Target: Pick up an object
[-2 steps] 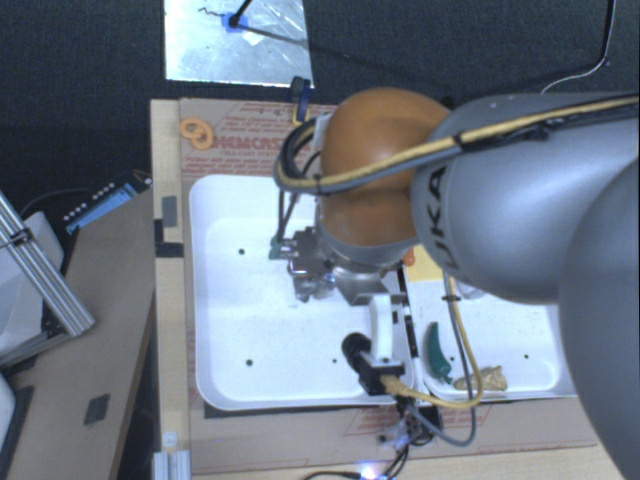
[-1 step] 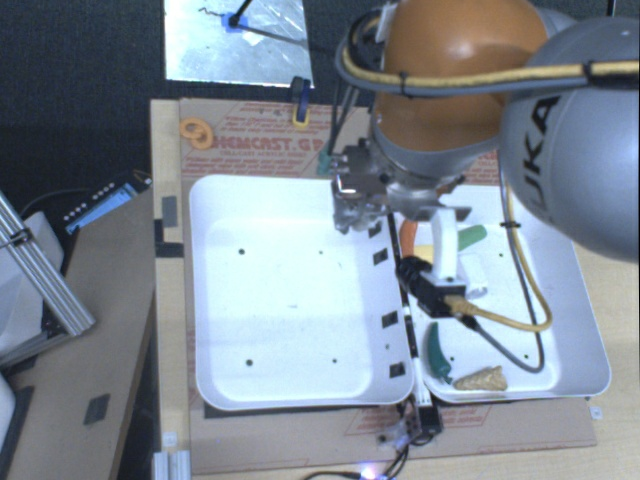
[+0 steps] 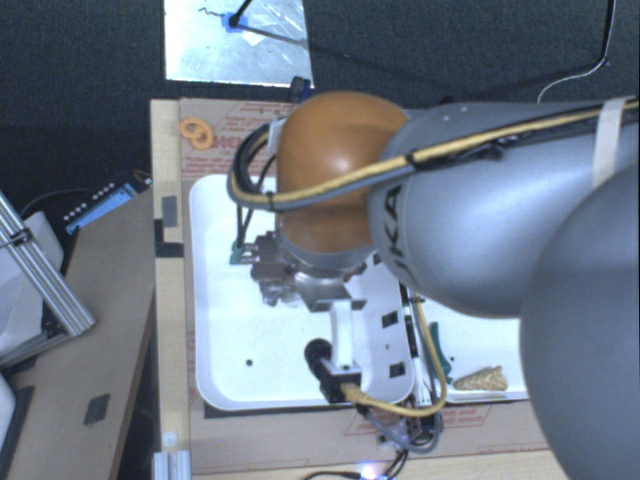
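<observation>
Shallow white plastic bin, smooth, with rounded corners, centre-left of the frame, seated on a brown cardboard-like sheet printed with faint red lettering. Small tan, rough-textured, wedge-shaped object, lower right of centre, lying on the white bin floor just beside the bin's lower rim, apart from the arm's hardware. Small orange ring-shaped piece, upper left, resting on the printed sheet outside the bin. Square reflective silver sheet, crinkled, top of frame, on dark fabric. Grey metal arm, glossy and bulbous, entering from the right and spanning the middle of the frame; its rounded orange band sits over the centre of the bin, with a yellow cable draped across it. Below the band, the silver wrist block and two-finger gripper point down toward the bin's left-centre floor; whether its fingers are parted or together cannot be told, as the wrist hides them.
</observation>
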### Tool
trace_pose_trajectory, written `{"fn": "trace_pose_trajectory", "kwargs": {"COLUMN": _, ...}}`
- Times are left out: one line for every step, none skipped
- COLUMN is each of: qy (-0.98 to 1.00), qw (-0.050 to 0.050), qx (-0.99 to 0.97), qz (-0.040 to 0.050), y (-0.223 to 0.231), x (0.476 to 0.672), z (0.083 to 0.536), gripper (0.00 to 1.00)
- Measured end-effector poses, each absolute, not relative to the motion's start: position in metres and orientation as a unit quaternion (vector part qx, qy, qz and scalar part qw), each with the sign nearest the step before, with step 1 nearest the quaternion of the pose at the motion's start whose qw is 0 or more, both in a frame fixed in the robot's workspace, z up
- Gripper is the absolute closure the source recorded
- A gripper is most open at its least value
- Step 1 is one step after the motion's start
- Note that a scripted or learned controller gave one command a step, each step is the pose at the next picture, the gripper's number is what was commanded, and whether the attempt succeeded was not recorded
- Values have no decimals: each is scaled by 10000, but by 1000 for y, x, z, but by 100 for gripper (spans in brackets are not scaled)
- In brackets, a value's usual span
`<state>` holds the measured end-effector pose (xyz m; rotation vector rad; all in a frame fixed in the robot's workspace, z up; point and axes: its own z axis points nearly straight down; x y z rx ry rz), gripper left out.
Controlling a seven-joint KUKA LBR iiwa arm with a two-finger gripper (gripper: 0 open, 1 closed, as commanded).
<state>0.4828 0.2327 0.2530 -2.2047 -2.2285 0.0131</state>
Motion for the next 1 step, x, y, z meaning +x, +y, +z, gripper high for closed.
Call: {"fn": "trace_pose_trajectory", "kwargs": {"qy": -7082, "qw": -34, "qx": -7059, "qz": -85, "y": 217, "x": 506, "z": 400, "gripper": 100}}
